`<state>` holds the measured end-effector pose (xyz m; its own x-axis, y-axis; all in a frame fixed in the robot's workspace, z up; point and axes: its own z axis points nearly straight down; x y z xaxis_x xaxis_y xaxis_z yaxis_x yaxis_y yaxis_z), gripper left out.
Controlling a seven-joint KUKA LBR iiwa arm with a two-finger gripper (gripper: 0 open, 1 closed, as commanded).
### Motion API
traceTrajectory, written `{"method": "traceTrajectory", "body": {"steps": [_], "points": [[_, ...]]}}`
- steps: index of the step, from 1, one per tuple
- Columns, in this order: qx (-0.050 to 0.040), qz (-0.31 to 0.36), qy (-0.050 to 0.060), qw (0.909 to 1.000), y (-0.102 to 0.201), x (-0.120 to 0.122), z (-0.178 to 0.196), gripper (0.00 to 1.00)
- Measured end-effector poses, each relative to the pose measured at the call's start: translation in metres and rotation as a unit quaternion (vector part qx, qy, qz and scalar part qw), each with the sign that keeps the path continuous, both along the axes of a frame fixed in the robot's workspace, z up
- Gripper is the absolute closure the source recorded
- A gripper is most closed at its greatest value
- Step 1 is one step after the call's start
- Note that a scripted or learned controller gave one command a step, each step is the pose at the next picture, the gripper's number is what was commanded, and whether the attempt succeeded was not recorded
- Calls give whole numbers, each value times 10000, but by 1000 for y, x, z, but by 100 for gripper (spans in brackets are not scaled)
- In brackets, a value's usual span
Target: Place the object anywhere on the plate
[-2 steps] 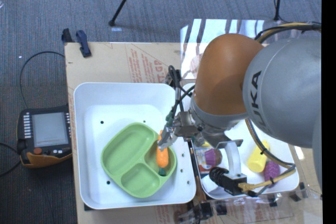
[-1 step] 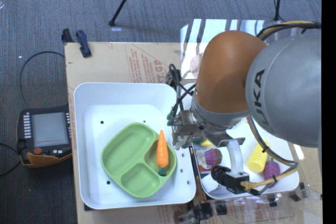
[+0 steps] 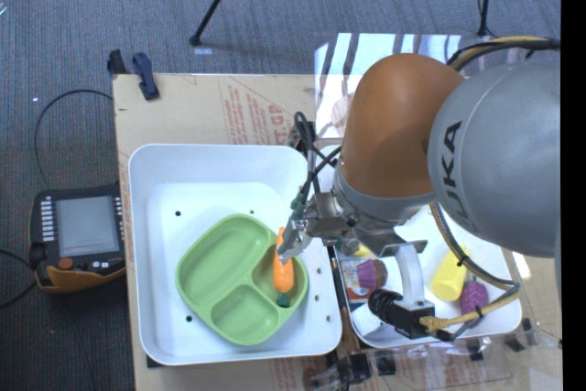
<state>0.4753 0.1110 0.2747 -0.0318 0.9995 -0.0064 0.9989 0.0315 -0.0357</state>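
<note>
1. Since the orange carrot-shaped object [image 3: 283, 273] already sits low over the right-hand part of the green plate [image 3: 220, 275], just below and left of the frame's centre, the step in hand reads as the release, and doing it well probably means lowering until the object rests on the plate before the grip is let go.
2. The gripper [image 3: 291, 243] meets the object's upper end, and its fingers appear clamped on that end, though the contact is small in the picture.
3. A clean release likely calls for a straight upward retreat, so the fingers do not drag the object toward the plate's right rim, which lies very close.
4. The divider ridge between the plate's compartments runs just beside the object, so it may tip or roll on landing; a spot further left, toward the large compartment, looks safer.
5. The plate lies in the left white bin [image 3: 156, 169], in the lower left of the frame, and nothing else crowds it there.
6. The object looks like a small toy carrot: a bright orange, tapering body with a dark green tip at its lower end, standing nearly upright and leaning a little.
7. Its surface seems smooth and rigid, and by this guess it should slip out of the fingers easily.
</note>
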Motion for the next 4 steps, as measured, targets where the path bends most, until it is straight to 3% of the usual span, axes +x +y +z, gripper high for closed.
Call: {"method": "traceTrajectory", "body": {"steps": [1,2,3,4], "points": [[0,0,0,10000,0,0,0,0],[-6,35,45,10000,0,0,7,100],[-10,41,48,10000,0,0,7,0],[-10,41,48,10000,0,0,7,0]]}}
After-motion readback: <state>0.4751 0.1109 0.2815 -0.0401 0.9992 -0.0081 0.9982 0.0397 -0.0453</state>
